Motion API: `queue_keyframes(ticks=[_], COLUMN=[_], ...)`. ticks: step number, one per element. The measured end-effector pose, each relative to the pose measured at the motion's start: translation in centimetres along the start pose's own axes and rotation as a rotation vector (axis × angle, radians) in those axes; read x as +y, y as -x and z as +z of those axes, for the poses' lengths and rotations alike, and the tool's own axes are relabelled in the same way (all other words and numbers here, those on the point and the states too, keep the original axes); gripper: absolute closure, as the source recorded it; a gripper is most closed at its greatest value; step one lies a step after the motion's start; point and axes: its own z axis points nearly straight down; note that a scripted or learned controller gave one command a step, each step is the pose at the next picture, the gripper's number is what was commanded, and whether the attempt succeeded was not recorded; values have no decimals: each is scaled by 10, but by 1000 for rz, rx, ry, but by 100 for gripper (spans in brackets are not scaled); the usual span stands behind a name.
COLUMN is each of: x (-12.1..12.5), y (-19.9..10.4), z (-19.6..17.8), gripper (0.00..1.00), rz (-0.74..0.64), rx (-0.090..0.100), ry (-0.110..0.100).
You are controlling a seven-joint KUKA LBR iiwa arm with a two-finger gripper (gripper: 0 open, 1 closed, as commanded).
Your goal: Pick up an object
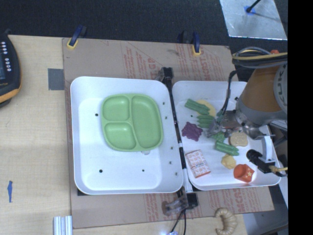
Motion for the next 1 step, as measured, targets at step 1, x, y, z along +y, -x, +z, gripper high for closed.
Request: queue_keyframes(ticks=[1], x=[53], y=[-78], z=[-119], gripper=[100], rz=[-7], rx=[3], ry=[17])
